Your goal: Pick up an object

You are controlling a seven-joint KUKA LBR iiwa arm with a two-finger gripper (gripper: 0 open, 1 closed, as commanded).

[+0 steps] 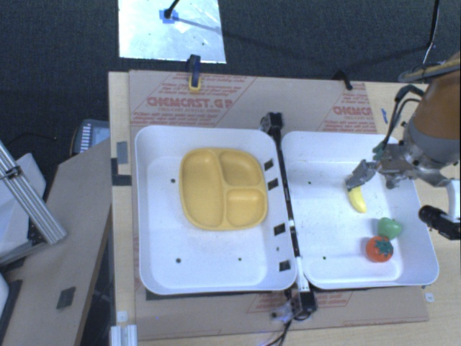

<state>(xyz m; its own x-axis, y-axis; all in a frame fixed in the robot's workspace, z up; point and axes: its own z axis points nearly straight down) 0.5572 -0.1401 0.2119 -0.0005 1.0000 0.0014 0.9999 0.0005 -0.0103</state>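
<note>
We read "CHEMCAST GP" in red on the brown protective sheet (216, 96) that covers the bench, once clearly behind the left bin (155, 265) and again, partly cut off, behind the right bin (317, 265).

In the left bin we see a yellow divided plate (222, 188) lying near the middle, with one large compartment on its left side and two smaller ones on its right.

In the right bin we see three toy foods. A small yellow banana (357, 200) lies toward the bin's right half, about midway between the far and near walls; its long axis runs roughly from the far wall toward the near wall, leaning slightly to the right at the near end. Closer to the near right corner sit a green pepper-like piece (390, 227) and, just beside it on the near side, an orange-red tomato with a green top (379, 249); the two look close enough to touch.

The gripper (374, 172) hangs over the right bin near its right wall, just above the far end of the banana. We see its fingers spread apart, one (358, 174) reaching toward the banana's far tip, with nothing held between them.

A yellow clamp (194, 74) grips the far edge of the sheet.
</note>
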